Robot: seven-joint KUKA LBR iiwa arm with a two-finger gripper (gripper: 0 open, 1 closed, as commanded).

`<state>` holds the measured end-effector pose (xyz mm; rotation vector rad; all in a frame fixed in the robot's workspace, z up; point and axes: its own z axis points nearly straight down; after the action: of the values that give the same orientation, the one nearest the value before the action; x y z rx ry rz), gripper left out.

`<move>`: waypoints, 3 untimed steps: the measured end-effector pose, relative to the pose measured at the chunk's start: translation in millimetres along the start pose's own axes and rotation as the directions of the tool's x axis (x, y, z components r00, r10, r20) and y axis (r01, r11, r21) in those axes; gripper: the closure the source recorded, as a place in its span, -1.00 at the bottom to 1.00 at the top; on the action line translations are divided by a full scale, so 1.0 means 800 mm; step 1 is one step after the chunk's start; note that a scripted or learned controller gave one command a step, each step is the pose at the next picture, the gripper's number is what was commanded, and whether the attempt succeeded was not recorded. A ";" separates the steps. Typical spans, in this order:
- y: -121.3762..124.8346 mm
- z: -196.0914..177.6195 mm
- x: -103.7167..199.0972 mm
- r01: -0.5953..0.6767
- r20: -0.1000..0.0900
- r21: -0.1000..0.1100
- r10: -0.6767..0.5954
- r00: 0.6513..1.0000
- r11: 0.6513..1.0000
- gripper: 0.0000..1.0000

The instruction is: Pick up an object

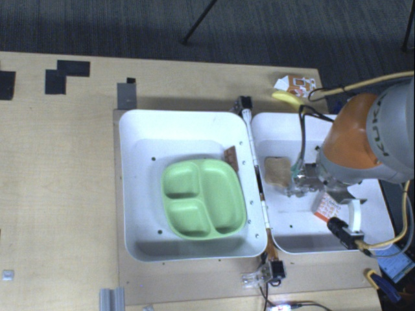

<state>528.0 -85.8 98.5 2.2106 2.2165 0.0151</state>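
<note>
Pincer (299,185): low in your right bin (285,129); grip state — cannot tell.
Brown object (277,170): right bin, just at the pincer's 10 o'clock.
Green tray (203,198): left bin (139,173), centre.

A wooden bench (58,193) bears two white bins: the left bin (136,173) at centre, the right bin (279,125) at three o'clock. Black tape patches (65,75) sit at ten o'clock. A dark carpet (130,11) spans twelve o'clock, crossed by a black rod (206,11)
</note>
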 end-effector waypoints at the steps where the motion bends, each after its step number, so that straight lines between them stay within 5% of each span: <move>1: 0.081 -0.066 -0.137 0.000 0.002 0.009 0.000 1.000 1.000 1.00; 2: 0.081 -0.066 -0.135 0.001 0.000 0.011 -0.001 1.000 1.000 -1.00; 3: 0.107 -0.009 -0.100 0.001 0.002 0.007 -0.001 1.000 1.000 -1.00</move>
<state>613.3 -165.4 106.8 2.2123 2.2203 0.0048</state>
